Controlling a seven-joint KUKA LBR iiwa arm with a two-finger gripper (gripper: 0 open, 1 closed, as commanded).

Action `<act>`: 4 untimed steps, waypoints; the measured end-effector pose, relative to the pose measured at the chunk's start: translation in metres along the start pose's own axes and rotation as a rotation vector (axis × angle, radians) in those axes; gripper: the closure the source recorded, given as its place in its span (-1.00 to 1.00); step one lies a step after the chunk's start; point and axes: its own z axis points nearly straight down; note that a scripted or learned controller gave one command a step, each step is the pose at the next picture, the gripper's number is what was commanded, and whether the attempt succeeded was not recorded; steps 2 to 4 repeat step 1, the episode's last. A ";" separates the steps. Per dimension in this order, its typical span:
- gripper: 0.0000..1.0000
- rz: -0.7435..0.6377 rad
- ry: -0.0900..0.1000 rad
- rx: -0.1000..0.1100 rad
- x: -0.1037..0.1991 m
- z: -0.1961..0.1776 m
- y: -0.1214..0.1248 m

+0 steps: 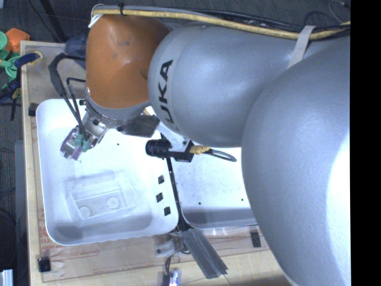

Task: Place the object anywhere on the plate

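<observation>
Two white bins sit side by side on the bench, the left bin [53, 219] holding a clear plastic tray [101, 202] near its front edge; I take this faint tray for the plate. Above the bin's back left corner hangs the gripper [75, 145], something small and greenish-purple at its tip, too blurred to say whether it is a held object. Rightward, the arm's orange band [116, 58] and grey body [268, 100] hide most of the right bin [214, 219]
</observation>
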 end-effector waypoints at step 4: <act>1.00 -0.217 0.000 0.000 0.028 0.111 -0.027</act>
